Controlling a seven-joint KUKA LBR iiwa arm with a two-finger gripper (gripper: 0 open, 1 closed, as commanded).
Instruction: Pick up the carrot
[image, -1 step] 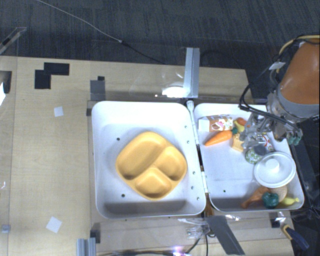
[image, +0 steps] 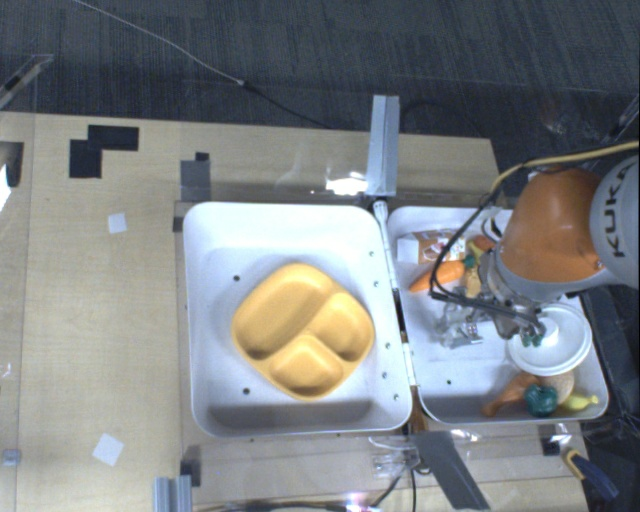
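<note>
The arm's orange band (image: 548, 228) covers much of the right bin (image: 440, 400), and the tool (image: 462, 325) below it is a blur of metal; I cannot tell how it is set. The carrot (image: 443, 273) lies in that bin's upper left part, near the divider, partly behind a black cable and just above the tool. A packet (image: 432, 245) sits beside it. A white bowl (image: 552, 343) crowds the lower right. The left bin (image: 210, 400) holds a yellow divided plate (image: 303, 329) on the tabletop (image: 90, 330).
</note>
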